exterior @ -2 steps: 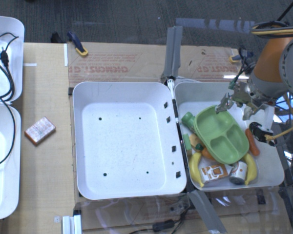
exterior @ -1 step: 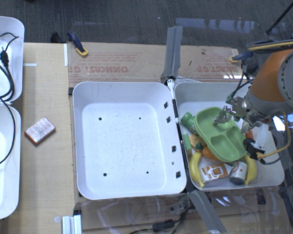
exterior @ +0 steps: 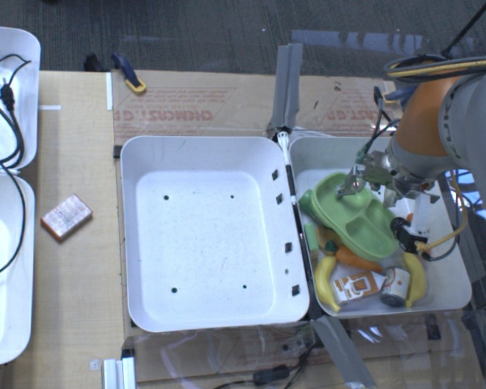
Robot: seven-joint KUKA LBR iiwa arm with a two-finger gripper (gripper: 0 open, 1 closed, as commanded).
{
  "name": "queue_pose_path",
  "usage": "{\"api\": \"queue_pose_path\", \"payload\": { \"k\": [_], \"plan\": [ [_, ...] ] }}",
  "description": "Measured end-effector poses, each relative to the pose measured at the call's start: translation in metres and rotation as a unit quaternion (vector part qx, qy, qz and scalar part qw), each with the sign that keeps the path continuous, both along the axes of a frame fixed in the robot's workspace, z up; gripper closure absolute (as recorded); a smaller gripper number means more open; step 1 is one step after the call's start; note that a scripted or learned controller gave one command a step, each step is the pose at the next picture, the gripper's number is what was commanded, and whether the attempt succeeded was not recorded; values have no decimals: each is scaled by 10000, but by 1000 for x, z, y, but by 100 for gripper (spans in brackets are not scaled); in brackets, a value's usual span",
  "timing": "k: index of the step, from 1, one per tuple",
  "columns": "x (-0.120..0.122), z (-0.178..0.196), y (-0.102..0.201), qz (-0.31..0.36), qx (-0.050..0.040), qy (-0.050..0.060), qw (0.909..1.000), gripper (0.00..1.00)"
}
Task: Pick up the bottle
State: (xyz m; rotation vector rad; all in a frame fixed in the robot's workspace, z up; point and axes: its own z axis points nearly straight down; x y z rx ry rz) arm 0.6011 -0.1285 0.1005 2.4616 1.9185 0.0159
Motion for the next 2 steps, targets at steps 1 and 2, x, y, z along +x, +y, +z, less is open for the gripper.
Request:
{"api": "queue_pose_path", "payload": {
  "k": [1, 2],
  "plan": [
    [0, 7, -1, -7, -3, 11, 10000, 100],
    [-46, -1, -14, -411, 33, 5, 9991, 100]
  ]
}}
